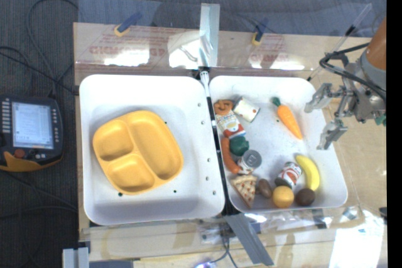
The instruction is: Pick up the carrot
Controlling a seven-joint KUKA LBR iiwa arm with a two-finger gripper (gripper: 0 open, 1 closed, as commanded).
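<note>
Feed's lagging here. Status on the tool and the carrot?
Tool open, over right bin's right rim, holding nothing. Carrot lies free in that bin, left of tool. Banana nearest, below carrot, apart from it.

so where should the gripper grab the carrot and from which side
Probably across the thick orange middle of the carrot, coming straight down from above. It lies flat on the floor of the right bin, green top toward the back wall and tip toward the banana, with bare floor on both long sides for the fingers. The gripper hangs just right of it.
</note>
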